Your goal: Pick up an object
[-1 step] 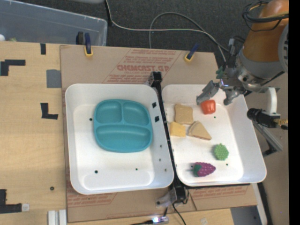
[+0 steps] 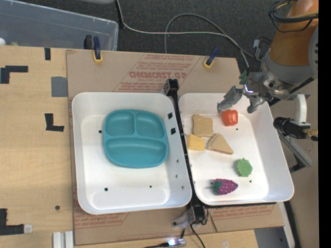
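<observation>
two shallow white bins sit side by side on the table [image 2: 31,154], which is topped with a brown cardboard sheet [image 2: 150,74] held by two clamps at its far edge. the left bin [image 2: 85,190] carries a teal divided plate [image 2: 136,138], lying flat near its middle. the right bin [image 2: 276,187] holds a scatter of toy foods. the grey arm [image 2: 292,40], with its orange band, reaches in from the right and ends over the far part of the right bin. its claw [image 2: 240,103] hangs with both fingers spread apart and nothing between them; one finger [image 2: 227,99] points down just beside the red pepper [image 2: 230,118], which lies on the bin floor close to the far wall. nearer the middle lie a tan bread slice [image 2: 202,125], a wedge-shaped piece [image 2: 221,144] and a yellow cheese block [image 2: 196,143], the three close together. towards the near side are purple grapes [image 2: 225,186] and a small green broccoli [image 2: 243,167], a little apart from each other.
</observation>
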You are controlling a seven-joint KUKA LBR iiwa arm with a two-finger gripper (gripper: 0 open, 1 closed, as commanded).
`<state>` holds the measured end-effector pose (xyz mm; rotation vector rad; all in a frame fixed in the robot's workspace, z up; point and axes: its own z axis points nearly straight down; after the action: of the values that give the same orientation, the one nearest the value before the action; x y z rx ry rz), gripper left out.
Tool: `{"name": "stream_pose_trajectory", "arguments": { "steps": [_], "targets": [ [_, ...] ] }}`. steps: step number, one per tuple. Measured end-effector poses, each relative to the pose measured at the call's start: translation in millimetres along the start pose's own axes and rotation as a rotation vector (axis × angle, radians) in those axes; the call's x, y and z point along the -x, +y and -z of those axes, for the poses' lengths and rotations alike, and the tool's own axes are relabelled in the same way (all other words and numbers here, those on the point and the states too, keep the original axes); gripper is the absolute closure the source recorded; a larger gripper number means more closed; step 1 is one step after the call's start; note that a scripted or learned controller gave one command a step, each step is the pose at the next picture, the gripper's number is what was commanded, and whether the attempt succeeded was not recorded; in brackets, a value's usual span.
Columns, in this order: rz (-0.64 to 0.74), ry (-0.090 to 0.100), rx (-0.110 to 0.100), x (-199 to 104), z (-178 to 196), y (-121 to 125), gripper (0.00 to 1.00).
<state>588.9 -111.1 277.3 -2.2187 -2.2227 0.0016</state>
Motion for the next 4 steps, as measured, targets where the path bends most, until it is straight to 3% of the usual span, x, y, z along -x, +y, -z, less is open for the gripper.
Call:
{"name": "stream_pose_trajectory", "arguments": {
  "steps": [3,4],
  "targets": [
    [0.0,0.0,-0.005,-1,-165,-5,0.0],
    [0.002,0.0,-0.002,-2,-152,-4,1.0]
  ]
}}
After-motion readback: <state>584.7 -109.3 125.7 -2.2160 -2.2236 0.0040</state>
